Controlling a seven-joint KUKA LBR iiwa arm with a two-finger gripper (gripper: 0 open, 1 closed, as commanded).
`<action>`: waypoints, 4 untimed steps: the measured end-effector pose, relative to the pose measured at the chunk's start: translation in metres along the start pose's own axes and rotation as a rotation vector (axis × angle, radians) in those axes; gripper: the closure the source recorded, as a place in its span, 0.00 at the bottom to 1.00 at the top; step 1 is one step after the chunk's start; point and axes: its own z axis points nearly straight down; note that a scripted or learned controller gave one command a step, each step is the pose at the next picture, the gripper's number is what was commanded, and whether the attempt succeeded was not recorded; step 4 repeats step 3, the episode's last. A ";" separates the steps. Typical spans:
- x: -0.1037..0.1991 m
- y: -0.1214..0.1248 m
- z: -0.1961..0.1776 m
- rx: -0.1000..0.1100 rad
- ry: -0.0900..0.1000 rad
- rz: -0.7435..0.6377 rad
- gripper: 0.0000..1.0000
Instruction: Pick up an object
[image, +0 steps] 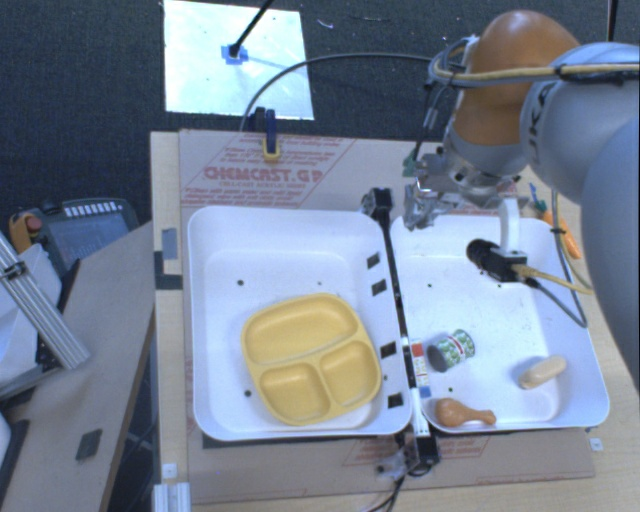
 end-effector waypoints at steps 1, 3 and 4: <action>0.047 -0.001 -0.003 0.000 -0.001 0.001 1.00; 0.105 0.004 0.011 0.002 -0.003 0.005 1.00; 0.105 0.004 0.011 0.002 -0.003 0.005 1.00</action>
